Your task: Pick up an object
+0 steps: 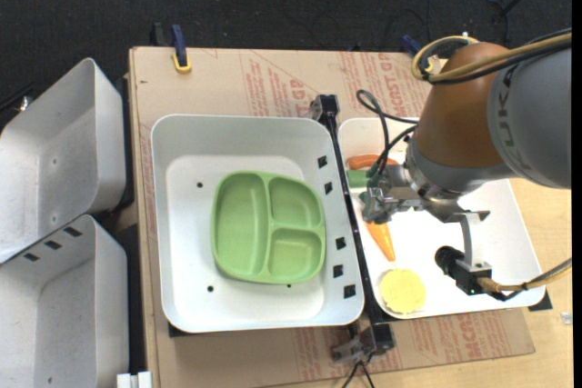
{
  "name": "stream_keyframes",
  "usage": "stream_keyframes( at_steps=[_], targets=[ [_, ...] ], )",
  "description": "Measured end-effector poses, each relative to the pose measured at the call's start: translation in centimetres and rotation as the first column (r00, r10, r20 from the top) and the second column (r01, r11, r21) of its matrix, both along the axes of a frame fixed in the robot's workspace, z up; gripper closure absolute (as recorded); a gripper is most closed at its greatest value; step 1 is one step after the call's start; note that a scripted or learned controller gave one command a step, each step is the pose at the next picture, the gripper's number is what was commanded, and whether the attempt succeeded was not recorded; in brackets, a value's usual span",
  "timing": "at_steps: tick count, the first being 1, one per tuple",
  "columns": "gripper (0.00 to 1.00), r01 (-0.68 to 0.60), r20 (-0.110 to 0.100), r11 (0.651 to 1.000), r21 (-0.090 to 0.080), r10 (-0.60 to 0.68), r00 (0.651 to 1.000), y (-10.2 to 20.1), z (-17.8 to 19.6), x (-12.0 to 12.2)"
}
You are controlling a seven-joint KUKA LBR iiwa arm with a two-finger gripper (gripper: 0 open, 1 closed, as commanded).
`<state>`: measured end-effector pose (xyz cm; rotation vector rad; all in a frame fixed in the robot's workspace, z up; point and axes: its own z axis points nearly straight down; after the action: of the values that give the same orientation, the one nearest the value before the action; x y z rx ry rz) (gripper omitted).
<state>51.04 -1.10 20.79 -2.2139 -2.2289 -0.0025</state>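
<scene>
- Looking down at the right bin (pixel 509 195), you have a carrot (pixel 382 239) lying on its floor close to the left wall, its long axis running from far-left to near-right, with the pointed tip toward the near side.
- You can see a second orange piece (pixel 366 163) farther back in the same bin, lying roughly left to right, with something green (pixel 356 179) just beside it; what they are is hard to tell.
- You also have a round yellow thing (pixel 402 290) near the bin's near-left corner, just nearer than the carrot's tip but apart from it.
- The gripper (pixel 377 204) hangs over the carrot's far, thicker end; whether it touches is unclear.
- You cannot tell how the fingers stand, since cables and the wrist body blur them together.
- Room is tight on the carrot's left, where the black divider (pixel 350 213) and bin wall run close; to the right the white floor is open, though the arm (pixel 482 123) covers much of it.
- The left bin (pixel 182 286) holds a green divided plate (pixel 269 228), lying flat near its middle, well apart from the gripper.
</scene>
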Motion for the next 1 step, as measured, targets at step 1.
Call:
stream_keyframes(
  at_steps=[1],
  targets=[
    [1.0,-0.001,0.0,1.0,0.0,0.001,1.0,6.01,0.5,1.99]
  ],
)
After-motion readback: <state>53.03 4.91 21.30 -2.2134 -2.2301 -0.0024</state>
